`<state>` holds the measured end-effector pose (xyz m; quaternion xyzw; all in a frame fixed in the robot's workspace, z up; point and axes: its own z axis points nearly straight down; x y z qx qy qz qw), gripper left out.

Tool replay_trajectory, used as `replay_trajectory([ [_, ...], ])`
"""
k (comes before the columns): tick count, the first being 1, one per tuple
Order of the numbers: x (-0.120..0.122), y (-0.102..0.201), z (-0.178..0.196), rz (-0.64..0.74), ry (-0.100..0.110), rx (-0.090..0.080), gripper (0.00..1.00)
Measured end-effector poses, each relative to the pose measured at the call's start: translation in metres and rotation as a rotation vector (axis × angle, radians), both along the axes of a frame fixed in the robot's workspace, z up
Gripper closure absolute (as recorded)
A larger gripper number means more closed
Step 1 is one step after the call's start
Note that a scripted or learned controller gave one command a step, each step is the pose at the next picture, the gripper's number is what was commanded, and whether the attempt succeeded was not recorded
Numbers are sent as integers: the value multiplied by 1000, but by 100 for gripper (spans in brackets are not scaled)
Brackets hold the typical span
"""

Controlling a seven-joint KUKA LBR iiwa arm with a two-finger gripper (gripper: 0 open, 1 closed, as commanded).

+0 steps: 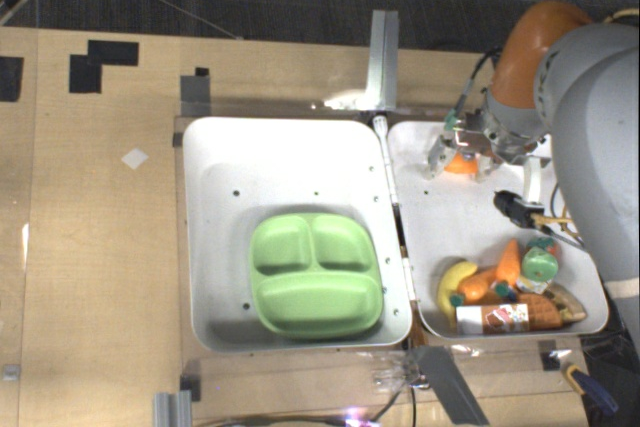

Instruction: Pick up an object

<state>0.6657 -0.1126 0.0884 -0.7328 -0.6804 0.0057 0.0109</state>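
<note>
My gripper point(459, 153) is low over the far left part of the right bin point(425, 215). A small orange object point(461, 166) lies right under it, at its tip. From this view I cannot make out whether the object is gripped. Near the front of the same bin lies a pile: a yellow banana point(452, 279), an orange carrot point(508, 265), a green bottle point(540, 263) and a brown bottle with a white and red label point(505, 316).
The left bin point(215, 215) holds a green divided plate point(315, 275) toward its front. A metal post point(383, 65) stands behind the wall between the bins. The grey arm point(590, 125) covers the right bin's right side.
</note>
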Motion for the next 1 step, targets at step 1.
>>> replay_trajectory([
  [1, -1, 16, 1, -17, -5, -17, 0],
])
